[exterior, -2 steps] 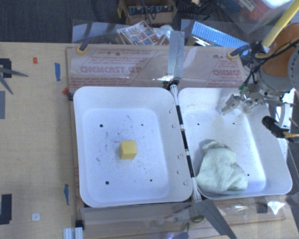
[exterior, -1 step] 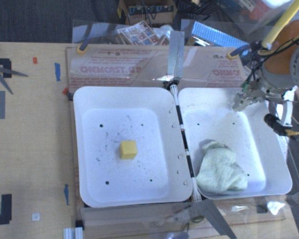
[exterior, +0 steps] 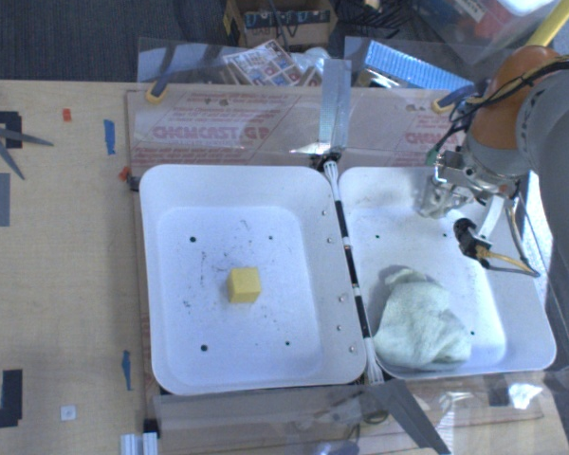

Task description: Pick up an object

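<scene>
Tool (exterior: 439,200) hangs over the back of the right bin (exterior: 522,349), nothing between its fingers; can't tell if it's open or closed. Nearest object: crumpled white cloth (exterior: 417,320), front of that bin, apart from the tool. Yellow block (exterior: 245,284) sits mid left bin (exterior: 161,254). Risks: soft cloth may slip or bunch, fingers could close on air; white-on-white makes it hard to find. Scuffed, speckled bin floors; wooden counter (exterior: 57,254); cluttered boxes behind.

Cloth (exterior: 419,320) crowds right bin (exterior: 522,349); block (exterior: 245,284) stands open.
</scene>
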Controlling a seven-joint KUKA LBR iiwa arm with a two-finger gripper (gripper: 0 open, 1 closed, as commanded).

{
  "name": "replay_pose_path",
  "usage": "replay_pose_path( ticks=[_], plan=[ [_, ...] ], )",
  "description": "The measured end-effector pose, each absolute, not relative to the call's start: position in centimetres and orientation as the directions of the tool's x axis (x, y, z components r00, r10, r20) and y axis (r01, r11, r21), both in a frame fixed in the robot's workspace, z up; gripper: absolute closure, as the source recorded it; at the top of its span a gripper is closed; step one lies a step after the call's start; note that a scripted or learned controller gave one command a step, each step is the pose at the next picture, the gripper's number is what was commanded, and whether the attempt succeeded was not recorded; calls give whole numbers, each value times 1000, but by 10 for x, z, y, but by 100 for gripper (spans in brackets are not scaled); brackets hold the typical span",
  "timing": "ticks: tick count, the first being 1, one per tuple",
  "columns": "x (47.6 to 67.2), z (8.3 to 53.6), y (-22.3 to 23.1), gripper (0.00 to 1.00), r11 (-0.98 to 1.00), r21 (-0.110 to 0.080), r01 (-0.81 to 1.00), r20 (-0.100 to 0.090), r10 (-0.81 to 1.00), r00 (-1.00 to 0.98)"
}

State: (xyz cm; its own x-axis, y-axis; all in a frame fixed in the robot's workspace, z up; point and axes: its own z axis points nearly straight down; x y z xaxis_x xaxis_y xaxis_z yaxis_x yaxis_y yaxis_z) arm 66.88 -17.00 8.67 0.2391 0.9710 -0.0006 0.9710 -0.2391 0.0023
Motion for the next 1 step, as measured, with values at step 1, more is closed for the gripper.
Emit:
replay_pose_path(
  ticks=[1],
  plan=[
    [667, 86, -217, 100, 429, 6, 903, -6, 903, -429]
  ],
)
